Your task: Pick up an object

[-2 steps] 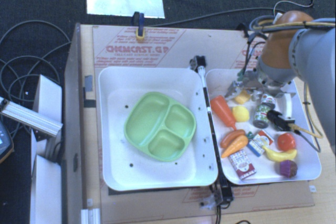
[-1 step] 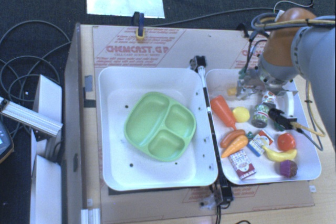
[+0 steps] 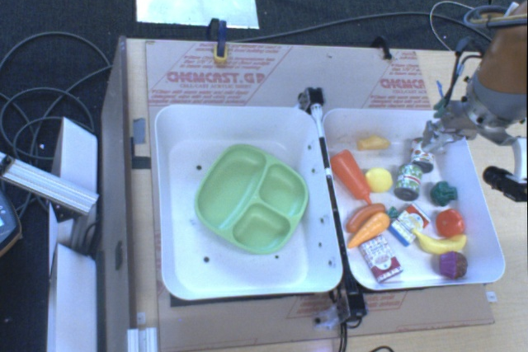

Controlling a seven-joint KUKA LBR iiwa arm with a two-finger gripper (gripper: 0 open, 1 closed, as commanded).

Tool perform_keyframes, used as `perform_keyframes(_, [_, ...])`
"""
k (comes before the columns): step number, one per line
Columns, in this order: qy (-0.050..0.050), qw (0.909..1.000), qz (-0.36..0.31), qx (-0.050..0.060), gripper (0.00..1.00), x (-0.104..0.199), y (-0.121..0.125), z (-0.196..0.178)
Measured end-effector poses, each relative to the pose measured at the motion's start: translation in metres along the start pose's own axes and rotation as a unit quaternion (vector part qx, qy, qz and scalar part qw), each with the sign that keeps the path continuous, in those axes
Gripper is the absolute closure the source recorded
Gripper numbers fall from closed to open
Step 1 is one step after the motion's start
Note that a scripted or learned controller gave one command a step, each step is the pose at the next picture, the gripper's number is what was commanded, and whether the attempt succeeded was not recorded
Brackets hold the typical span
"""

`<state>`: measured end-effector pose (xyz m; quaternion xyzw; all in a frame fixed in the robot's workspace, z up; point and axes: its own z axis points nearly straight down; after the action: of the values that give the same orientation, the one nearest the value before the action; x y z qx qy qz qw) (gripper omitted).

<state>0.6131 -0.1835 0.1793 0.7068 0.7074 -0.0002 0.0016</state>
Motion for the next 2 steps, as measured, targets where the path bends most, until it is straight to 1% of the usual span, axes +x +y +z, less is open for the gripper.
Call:
perform_keyframes(1, [0.001,1.0,0.0,0.001,0.0,0.001,0.0,0.001])
perform_keyframes(2, [0.002,1.0,-0.001,0.002,0.0,0.052,-0.047,0.075])
